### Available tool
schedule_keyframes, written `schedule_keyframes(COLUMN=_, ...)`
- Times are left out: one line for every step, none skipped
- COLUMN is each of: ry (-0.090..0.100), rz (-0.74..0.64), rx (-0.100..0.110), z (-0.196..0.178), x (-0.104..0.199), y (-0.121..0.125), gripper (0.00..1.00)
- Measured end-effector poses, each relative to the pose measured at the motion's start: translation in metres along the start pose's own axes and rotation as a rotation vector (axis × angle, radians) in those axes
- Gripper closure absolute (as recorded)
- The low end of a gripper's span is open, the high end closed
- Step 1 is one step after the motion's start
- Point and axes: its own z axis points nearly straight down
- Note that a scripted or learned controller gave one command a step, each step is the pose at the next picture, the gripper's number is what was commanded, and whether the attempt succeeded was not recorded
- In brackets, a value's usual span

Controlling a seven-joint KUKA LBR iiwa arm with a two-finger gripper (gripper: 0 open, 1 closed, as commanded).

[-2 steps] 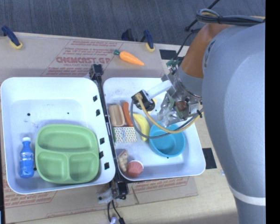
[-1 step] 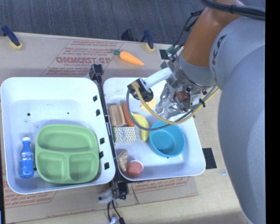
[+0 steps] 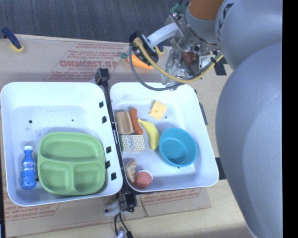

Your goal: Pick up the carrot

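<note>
While the grey arm [image 3: 248, 83] fills the view's right side, its gripper [image 3: 181, 66] hangs above the far rim of the right bin [image 3: 201, 114], apart from the contents; whether it is open or closed cannot be told. The left bin [image 3: 20, 108] holds a green divided plate [image 3: 72, 162] and a blue bottle [image 3: 28, 167] just beside it. In the right bin, a blue bowl [image 3: 178, 147] sits near the right wall, a banana [image 3: 150, 132] just beside it. The carrot [image 3: 135, 120] lies untouched between the banana and a hot dog bun [image 3: 123, 122], touching the bun. A yellow cheese wedge [image 3: 158, 110] lies near the far wall.
</note>
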Motion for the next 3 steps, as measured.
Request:
schedule_keyframes(ry=-0.017, rz=-0.032, rx=0.003, z=0.110, x=0.000, y=-0.048, gripper=1.00)
schedule_keyframes(ry=-0.005, rz=-0.077, rx=0.000, z=0.086, x=0.091, y=-0.112, gripper=1.00)
schedule_keyframes(ry=-0.014, rz=-0.166, rx=0.003, z=0.134, x=0.012, y=-0.078, gripper=1.00)
